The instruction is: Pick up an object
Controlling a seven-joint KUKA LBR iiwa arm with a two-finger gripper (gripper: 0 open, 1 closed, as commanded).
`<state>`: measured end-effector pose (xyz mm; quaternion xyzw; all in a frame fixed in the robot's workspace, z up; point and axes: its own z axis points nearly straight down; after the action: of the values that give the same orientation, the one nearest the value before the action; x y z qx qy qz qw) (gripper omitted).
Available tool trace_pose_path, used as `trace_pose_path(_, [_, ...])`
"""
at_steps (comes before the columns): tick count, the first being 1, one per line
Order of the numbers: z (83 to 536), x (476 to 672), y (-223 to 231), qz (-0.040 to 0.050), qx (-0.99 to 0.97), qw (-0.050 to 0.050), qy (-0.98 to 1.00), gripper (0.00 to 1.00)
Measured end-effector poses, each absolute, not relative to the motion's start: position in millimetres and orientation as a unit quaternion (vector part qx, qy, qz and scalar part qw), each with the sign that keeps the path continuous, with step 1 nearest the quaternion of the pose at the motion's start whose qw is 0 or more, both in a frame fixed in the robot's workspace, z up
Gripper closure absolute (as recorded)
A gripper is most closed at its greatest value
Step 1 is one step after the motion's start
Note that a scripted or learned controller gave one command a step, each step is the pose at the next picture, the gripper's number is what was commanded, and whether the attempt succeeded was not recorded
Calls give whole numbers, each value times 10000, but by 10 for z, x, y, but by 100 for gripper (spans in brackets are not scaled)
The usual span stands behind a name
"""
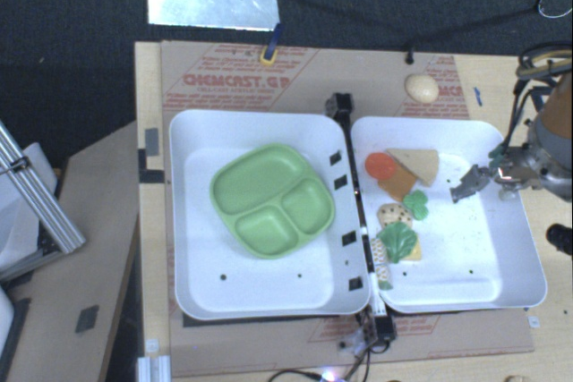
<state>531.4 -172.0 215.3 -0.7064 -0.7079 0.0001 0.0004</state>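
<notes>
Gripper (pixel 467 185) hovers over the right bin (pixel 510 282), its finger spread impossible to tell, just right of the tan wedge (pixel 417 163).

The arm (pixel 548 148) reaches in over the right bin's (pixel 515 282) right rim, gripper (pixel 467 184) low above its floor.

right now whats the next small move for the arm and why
Probably a short move toward the left side of the right bin. The gripper sits over bare bin floor near the right side, with nothing seen between its jaws, while the toy food lies clustered to its left: a tan wedge, a red piece and green pieces. The wedge looks nearest.
</notes>
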Motion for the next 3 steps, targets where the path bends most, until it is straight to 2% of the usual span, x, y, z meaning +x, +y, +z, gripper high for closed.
trace_pose_path(2, [977, 5293, -1545, 3, -7066, 17, -7076, 0])
trace_pose_path(3, [844, 5301, -1543, -2, -7069, -2, -7073, 0])
